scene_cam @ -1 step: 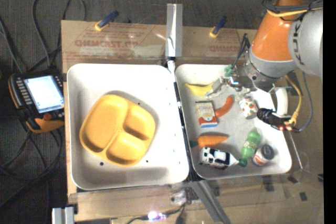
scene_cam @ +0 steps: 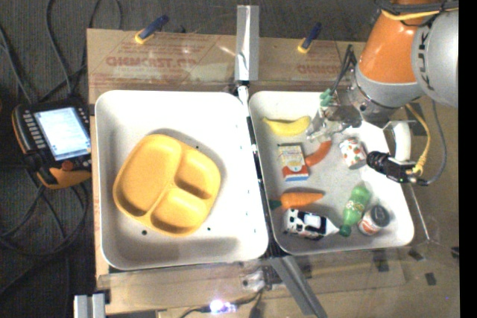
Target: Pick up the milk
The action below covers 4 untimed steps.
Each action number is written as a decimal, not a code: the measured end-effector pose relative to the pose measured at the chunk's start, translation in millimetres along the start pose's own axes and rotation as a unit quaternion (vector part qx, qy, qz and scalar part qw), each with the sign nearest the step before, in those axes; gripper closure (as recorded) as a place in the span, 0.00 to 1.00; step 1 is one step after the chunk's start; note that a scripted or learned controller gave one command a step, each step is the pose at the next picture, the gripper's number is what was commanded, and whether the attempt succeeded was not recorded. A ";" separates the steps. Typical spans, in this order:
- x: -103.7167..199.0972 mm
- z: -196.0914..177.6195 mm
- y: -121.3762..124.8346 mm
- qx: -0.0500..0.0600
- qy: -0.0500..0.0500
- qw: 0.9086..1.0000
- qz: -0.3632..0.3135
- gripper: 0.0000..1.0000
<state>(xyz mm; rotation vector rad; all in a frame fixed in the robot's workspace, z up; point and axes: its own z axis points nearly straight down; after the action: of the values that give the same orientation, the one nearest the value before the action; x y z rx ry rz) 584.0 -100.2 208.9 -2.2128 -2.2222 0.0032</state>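
Bins sit side by side on the bench: the left white bin (scene_cam: 112,234) carries a yellow plastic tray with three compartments (scene_cam: 168,183), lying a little askew, and the right white bin (scene_cam: 261,167) holds a scatter of small toy foods. The grey arm with its orange band (scene_cam: 395,41) leans in from the right over the far corner of the right bin, and its gripper (scene_cam: 328,123) hangs just beside a yellow toy banana (scene_cam: 287,126); whether that claw is open or closed I cannot tell from here. The small milk carton with a red and blue label (scene_cam: 294,162) lies in the middle of the right bin, below the banana and apart from the gripper. Nearer the front edge lie an orange toy carrot (scene_cam: 302,198), a black-and-white cow-patterned piece (scene_cam: 306,223) and a green toy bottle (scene_cam: 356,208).
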 end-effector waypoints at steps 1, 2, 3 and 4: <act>-0.2 0.0 -0.1 0.000 0.000 1.000 0.000 0.00; -26.9 91.5 -69.6 0.000 -0.001 0.999 -0.042 0.00; -60.9 34.0 30.2 -0.003 -0.002 0.999 -0.050 0.00; -37.3 2.8 84.4 -0.002 -0.003 0.996 0.086 0.00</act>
<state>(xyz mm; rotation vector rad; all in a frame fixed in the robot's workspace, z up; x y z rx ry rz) 668.6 -137.1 205.5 -2.4013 -2.0290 0.0051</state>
